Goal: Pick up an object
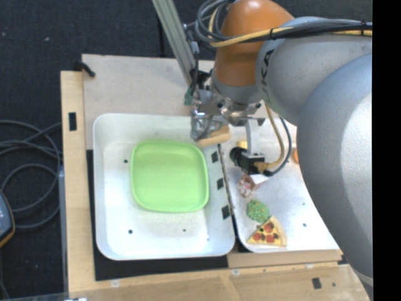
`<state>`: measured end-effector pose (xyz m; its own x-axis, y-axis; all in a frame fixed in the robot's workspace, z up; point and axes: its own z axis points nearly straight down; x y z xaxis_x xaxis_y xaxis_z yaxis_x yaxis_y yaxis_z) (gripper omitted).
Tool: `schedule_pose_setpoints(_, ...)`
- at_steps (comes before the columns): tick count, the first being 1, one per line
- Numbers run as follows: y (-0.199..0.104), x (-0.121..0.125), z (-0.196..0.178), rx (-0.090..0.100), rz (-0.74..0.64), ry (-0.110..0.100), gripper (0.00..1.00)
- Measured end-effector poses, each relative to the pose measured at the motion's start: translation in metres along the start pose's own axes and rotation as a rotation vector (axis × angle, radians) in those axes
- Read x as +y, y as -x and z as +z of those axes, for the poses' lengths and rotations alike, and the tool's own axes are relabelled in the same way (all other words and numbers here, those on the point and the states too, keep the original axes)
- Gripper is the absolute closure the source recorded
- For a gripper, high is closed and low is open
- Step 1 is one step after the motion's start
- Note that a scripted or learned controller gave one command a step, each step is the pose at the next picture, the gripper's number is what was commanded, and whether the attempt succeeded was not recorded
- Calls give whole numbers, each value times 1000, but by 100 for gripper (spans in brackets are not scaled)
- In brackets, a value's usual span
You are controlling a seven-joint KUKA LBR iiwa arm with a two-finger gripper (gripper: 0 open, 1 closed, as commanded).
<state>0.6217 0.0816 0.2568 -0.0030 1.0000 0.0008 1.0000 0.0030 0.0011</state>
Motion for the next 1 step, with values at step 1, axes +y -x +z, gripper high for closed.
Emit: schedule_pose_setpoints(1, 2, 0, 0, -1, 3, -1, 0)
